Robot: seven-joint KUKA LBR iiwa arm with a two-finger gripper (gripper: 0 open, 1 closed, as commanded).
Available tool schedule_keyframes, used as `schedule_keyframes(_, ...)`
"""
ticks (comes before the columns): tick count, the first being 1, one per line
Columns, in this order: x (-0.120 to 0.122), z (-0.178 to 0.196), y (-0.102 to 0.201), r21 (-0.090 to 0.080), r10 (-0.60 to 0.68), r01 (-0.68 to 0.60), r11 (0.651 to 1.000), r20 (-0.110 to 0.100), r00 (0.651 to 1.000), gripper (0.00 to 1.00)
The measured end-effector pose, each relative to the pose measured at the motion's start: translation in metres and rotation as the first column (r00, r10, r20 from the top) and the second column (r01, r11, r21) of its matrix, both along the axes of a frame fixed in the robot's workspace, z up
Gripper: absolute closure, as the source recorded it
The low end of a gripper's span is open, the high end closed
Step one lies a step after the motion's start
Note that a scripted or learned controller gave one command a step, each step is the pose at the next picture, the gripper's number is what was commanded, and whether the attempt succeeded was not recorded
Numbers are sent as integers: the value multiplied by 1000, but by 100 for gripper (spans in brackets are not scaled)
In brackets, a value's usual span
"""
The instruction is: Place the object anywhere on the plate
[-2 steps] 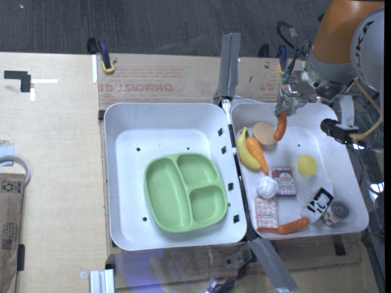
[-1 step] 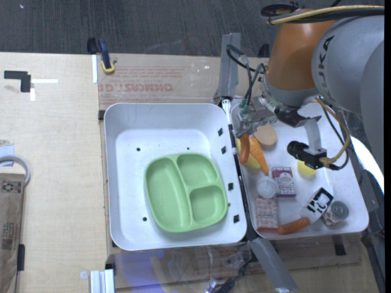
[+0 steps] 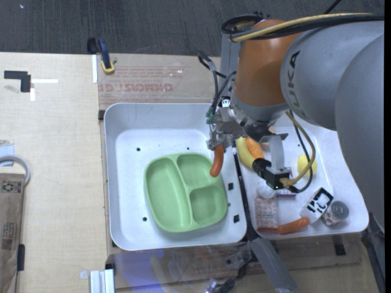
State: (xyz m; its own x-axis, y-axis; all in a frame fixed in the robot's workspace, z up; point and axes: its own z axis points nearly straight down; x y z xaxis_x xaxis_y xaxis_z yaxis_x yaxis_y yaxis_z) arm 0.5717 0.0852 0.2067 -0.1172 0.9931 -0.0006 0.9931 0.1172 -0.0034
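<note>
While poised over the left bin (image 3: 122, 163), the end effector (image 3: 219, 144) is seen closed on an orange carrot-like object (image 3: 216, 162).
Object hangs at the green divided plate's (image 3: 183, 191) upper right rim. A banana (image 3: 246, 151) and a can (image 3: 337, 211) are noted in the right bin (image 3: 354, 188).

The arm (image 3: 317, 60) runs off the right and top edges and covers the far part of the right bin (image 3: 351, 182). The gripper (image 3: 218, 144) is a dark tangle; finger state not readable. The carrot (image 3: 216, 162) has its upper end hidden at the gripper, possibly pinched there. The banana (image 3: 246, 151) is half covered by the wrist hardware. The packet (image 3: 267, 212) print is too small to read. The paper bag (image 3: 9, 221) is cut by the left edge.
</note>
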Motion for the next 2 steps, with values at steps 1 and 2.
schedule_keyframes(1, -65, 9, 39, 1, 334, -334, 943, 0, 943, 100)
schedule_keyframes(2, -65, 9, 38, 1, 333, -333, 943, 0, 943, 0)
